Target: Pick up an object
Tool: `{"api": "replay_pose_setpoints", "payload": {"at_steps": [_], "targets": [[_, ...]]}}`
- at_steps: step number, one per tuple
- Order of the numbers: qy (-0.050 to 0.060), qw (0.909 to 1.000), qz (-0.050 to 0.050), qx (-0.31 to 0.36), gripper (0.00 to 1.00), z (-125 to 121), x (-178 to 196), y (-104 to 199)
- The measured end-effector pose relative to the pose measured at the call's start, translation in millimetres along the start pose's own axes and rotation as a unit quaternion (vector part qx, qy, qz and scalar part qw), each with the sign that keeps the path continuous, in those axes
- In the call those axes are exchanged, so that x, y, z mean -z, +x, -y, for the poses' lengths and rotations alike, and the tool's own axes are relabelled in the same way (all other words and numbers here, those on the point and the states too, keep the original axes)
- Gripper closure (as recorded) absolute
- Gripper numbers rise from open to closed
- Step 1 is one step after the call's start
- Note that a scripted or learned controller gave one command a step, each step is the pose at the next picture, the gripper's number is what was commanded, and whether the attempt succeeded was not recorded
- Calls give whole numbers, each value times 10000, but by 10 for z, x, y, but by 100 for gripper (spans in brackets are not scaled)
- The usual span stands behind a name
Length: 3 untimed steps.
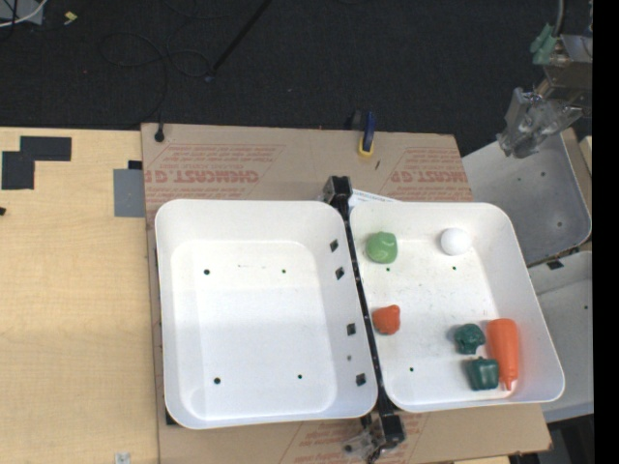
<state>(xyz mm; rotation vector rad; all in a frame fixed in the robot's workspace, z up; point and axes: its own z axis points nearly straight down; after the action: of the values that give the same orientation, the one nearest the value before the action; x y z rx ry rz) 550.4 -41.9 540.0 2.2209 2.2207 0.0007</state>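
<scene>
A pale wooden bench (68, 288) is lying under a sheet of printed cardboard (290, 167), and two shallow white bins are sitting side by side on that sheet. Beyond the far edge of the bench a dark floor (290, 46) is showing, with thin cables trailing across it. A small blue-and-yellow clamp (367, 133) is sitting at the far edge of the cardboard.

The left bin (184, 230) is showing only small dark dots on its floor. The right bin (527, 269) is holding the loose objects: a green lump (381, 247) at far left, a white ball (454, 241) at far right, a red-orange lump (386, 319) beside the divider, and, at near right, an orange carrot-shaped piece (504, 352) lying lengthwise with two dark green pieces (474, 356) just beside it on the left.

The gripper (527, 129) is hovering at the far right, outside the bins and well apart from every object; how its fingers stand cannot be told, and nothing is visible between them.
</scene>
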Motion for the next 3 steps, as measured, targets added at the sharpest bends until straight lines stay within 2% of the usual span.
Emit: {"api": "replay_pose_setpoints", "payload": {"at_steps": [1, 2, 3], "targets": [[110, 9999, -8, -1, 100, 426, -1535, 24], [-64, 10000, -1, 14, 100, 428, -12, 284], [90, 10000, -1, -14, 100, 697, -1323, -7]]}}
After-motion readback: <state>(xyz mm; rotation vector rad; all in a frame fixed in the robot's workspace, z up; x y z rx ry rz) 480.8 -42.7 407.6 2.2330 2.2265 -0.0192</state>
